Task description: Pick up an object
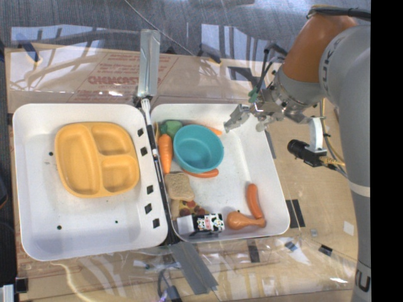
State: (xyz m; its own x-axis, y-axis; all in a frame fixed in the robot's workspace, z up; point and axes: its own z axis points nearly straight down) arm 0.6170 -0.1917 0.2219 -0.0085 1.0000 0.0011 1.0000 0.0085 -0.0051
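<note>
My gripper (247, 122) hangs above the far right part of the right bin (272, 168), its two fingers spread open with nothing between them. Just left of it and lower sits a teal bowl (198, 148). A carrot (165, 153) lies along the bin's left wall, and a green item (169, 128) rests above it. A thin orange piece (204, 173) pokes out under the bowl. Toward the front lie a bread slice (179, 184), a sausage (253, 200), a toy drumstick (242, 220) and a small black-and-white carton (208, 222).
The left bin (31, 219) holds a yellow divided plate (97, 157). A grey divider bar (148, 61) stands upright at the back between the bins. A black fitting (305, 151) on cables hangs right of the right bin.
</note>
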